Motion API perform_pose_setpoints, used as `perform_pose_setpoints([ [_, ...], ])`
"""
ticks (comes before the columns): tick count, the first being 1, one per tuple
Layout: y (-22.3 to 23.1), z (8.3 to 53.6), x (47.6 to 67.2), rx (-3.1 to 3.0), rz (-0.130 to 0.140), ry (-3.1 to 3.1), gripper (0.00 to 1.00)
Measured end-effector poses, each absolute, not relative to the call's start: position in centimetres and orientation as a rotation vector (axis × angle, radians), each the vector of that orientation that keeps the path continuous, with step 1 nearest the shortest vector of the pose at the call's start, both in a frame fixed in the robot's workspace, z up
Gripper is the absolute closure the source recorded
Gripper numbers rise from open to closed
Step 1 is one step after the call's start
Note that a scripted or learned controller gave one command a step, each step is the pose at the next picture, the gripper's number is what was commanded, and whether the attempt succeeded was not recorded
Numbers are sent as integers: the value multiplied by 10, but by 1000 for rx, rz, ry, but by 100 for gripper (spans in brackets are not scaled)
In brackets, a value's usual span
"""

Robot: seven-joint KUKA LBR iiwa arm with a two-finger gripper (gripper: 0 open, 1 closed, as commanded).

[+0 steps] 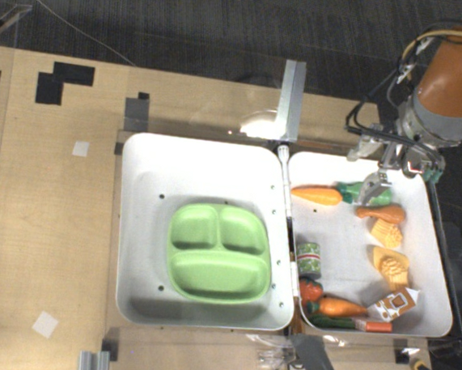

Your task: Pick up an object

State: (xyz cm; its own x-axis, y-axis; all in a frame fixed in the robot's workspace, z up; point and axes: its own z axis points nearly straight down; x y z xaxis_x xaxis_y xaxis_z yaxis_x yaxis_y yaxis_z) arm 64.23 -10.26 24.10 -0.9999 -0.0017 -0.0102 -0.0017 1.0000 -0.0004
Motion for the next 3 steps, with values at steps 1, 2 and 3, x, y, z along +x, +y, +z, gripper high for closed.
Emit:
perform_pose_setpoints([
  [1,-130,107,597,-306,3,3127,0],
  [2,-88,90,593,-537,-6,3079,0],
  [3,-114,92,541,-672,-9,3050,0],
])
